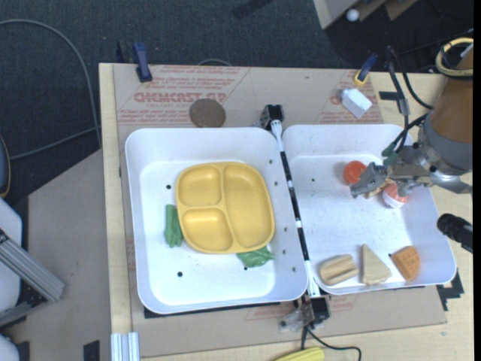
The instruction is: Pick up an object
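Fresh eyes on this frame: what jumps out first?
The yellow divided plate in the middle of the left bin, with green leafy pieces poking out at its left and bottom edges. Then the gripper over the right bin, beside an orange-red object. Three tan food pieces line that bin's near edge.

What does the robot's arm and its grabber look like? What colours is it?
The arm is a fat, round tube, grey with an orange band near the top. Black cables run along it. At its end sits the gripper, made of dull grey metal parts, much thinner than the arm.
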You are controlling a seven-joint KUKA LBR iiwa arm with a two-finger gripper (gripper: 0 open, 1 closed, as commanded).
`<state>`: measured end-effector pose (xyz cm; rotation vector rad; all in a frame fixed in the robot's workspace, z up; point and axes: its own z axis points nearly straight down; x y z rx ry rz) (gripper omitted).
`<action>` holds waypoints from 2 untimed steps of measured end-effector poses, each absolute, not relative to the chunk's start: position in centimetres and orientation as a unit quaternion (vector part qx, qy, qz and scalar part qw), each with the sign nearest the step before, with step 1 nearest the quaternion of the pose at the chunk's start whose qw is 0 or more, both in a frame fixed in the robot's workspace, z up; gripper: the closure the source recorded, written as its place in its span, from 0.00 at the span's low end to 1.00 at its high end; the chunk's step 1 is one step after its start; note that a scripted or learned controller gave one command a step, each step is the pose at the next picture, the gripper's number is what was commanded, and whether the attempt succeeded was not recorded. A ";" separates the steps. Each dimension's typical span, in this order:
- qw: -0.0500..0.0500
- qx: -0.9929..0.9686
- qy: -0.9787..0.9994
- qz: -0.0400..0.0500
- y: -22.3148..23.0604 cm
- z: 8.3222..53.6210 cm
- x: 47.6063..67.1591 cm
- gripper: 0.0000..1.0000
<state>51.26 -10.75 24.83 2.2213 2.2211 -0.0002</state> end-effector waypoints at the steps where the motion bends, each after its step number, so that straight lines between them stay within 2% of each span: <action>1: 0.001 0.707 0.707 0.000 -13.5 22.2 57.1 0.00; 2: 0.001 0.707 0.707 0.000 -18.0 16.0 64.2 0.00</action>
